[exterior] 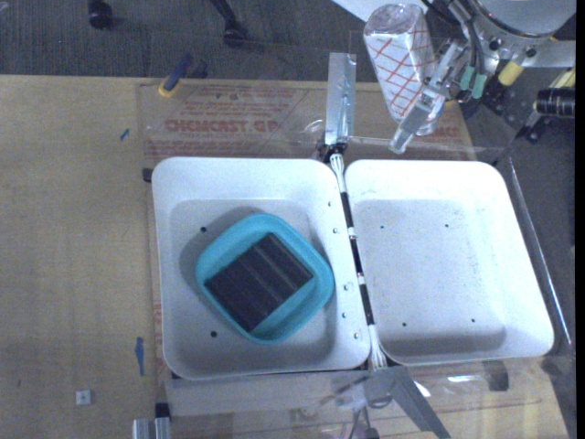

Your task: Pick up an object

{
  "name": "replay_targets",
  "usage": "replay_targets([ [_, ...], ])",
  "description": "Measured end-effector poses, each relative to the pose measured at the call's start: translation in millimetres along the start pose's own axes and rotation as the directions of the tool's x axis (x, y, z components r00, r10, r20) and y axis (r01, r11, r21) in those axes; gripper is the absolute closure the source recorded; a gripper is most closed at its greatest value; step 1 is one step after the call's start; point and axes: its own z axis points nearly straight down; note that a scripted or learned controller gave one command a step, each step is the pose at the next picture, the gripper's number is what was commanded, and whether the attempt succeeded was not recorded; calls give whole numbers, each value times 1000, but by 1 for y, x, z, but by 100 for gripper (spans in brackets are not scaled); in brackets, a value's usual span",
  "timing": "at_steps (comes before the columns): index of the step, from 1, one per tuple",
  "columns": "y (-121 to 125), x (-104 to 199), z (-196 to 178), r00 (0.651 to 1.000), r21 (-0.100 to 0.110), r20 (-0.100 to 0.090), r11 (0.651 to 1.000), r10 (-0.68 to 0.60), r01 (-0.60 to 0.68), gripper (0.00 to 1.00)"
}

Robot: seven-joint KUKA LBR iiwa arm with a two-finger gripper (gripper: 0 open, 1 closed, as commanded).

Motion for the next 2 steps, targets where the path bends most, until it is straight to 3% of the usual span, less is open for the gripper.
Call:
replay_targets([
  [1, 30, 12, 129, 993, 0, -1, 993, 117, -117, 100],
  [2, 4, 17, 126, 1000, 1, -2, 1000, 17, -17, 100],
])
